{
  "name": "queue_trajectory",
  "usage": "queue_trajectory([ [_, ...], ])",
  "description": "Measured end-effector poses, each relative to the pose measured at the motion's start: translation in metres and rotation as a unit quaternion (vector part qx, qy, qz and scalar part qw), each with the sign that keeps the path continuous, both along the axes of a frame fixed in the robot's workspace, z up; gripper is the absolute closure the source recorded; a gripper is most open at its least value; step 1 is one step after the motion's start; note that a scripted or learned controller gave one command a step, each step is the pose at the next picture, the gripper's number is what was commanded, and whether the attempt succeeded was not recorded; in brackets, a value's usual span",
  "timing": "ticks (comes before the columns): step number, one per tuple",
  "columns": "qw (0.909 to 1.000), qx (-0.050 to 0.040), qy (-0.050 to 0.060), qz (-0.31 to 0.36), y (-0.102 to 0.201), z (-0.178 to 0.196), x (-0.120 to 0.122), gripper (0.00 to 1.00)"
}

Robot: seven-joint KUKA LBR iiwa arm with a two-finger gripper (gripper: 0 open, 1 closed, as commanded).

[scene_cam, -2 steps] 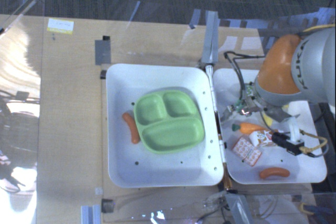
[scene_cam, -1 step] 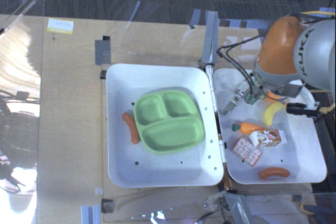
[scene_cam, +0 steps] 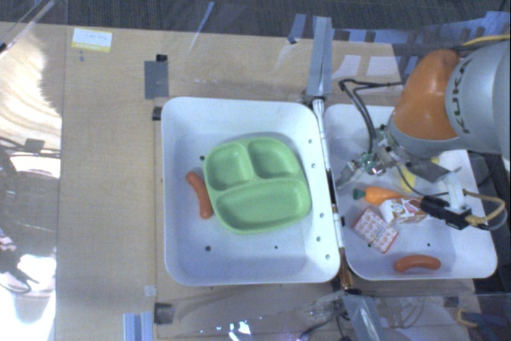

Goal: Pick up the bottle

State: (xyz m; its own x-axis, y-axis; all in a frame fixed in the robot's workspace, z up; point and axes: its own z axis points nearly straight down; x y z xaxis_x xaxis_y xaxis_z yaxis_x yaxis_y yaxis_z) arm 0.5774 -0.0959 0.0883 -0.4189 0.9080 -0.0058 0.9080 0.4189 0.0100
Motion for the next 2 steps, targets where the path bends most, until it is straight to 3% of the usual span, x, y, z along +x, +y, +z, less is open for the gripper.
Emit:
queue_trajectory([
  [1,0.9628,0.0027,-0.001,-0.270,-0.013,0.000,-0.023,0.00],
  [2,0.9626,0.0029,-0.002,-0.271,0.000,0.001,-0.070,0.00],
])
